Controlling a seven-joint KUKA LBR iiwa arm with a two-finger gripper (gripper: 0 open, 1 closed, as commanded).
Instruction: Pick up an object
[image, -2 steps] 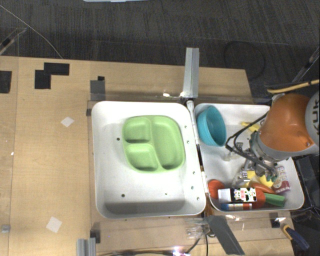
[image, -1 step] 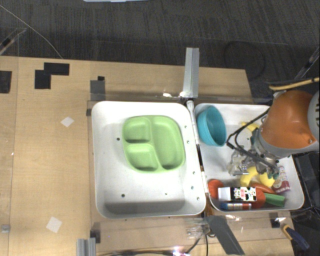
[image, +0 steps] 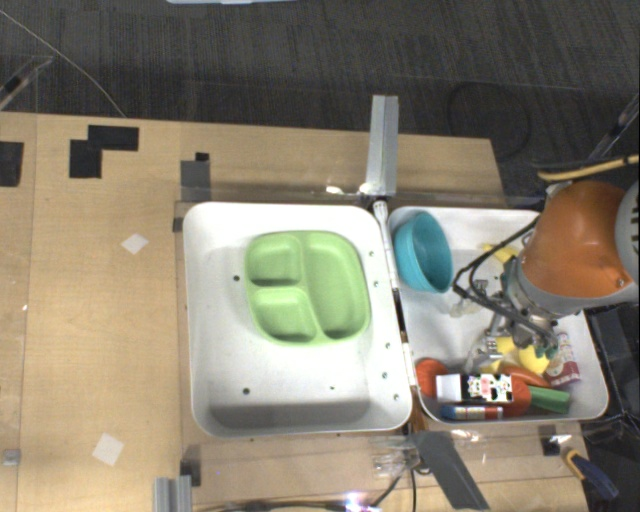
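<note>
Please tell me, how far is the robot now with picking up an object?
Done: the arm has reached into the right bin. In hand: the gripper is low over the cluttered items, near a yellow object; a grasp cannot be confirmed. Left: lifting something. The teal bowl and green divided plate lie untouched.

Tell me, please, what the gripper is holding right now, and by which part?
It cannot be told: the gripper is down among the clutter in the right bin.

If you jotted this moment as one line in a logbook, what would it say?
grey arm's gripper: low in right white bin, over yellow item | blue bowl: back-left corner | green divided plate: left white bin
</note>
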